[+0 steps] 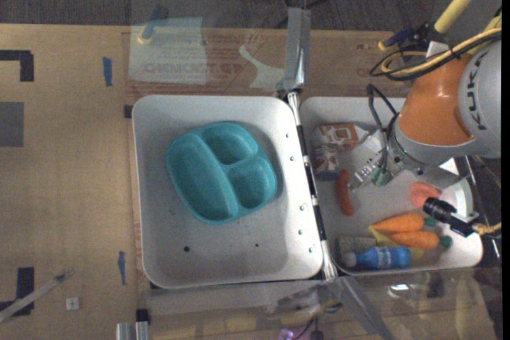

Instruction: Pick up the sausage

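Below, two shallow white bins are seen side by side on a brown bench, parted by a narrow grey metal divider [307,171]. The left white bin [159,235] is occupied by a teal plastic plate with three compartments [221,170], which lies a little above the bin's middle and is tilted in its outline. The right white bin [466,252] is crowded. The sausage, a small reddish-orange, finger-shaped piece [344,193], is found in the left part of that bin, lying nearly upright in the view, just beside the divider and just below a crumpled white and orange carton [335,147]. Lower down, two orange plastic carrots [408,230] are laid side by side, and beneath them a small blue bottle with a white cap [381,257] is seen on its side near the bin's lower wall. A red-orange rounded piece [425,193] is glimpsed further right, partly covered.

The grey arm with its orange band [437,109] is reached in from the right, over the right bin. The gripper [374,171] is held just to the right of the sausage, near it but apart from it; nothing is seen between its fingers. Whether it is spread or pressed together cannot be told, as its tip is small and blurred against the clutter.
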Robot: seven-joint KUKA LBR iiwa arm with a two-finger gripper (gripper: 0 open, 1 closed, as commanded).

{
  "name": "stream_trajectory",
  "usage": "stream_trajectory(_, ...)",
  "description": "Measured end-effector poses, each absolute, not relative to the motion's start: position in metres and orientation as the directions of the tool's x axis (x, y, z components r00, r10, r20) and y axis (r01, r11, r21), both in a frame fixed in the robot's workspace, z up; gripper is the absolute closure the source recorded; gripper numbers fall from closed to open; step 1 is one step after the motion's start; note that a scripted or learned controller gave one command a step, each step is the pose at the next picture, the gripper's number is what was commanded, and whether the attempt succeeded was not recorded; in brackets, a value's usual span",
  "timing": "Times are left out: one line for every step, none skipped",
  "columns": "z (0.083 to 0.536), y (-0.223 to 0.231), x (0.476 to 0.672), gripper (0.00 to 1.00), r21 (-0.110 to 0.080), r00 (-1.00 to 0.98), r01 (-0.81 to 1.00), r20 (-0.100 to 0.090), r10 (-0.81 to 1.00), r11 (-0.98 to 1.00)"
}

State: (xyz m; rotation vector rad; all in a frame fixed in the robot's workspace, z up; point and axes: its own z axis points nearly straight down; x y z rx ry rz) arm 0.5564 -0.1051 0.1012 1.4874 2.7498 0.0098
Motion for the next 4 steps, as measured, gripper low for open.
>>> stream_trajectory(0.111,-0.107,0.557,1.0,0.016,-0.545,0.838,-0.014,0.839,0.545)
stream_trajectory(0.111,-0.107,0.557,0.0,0.016,-0.544,0.839,-0.014,0.839,0.544)
stream_trajectory(0.111,-0.107,0.557,0.0,0.016,-0.544,0.839,-0.014,0.839,0.544)
stream_trajectory(0.089,-0.118,0.592,0.0,0.005,-0.511,0.859,-0.005,0.86,0.511)
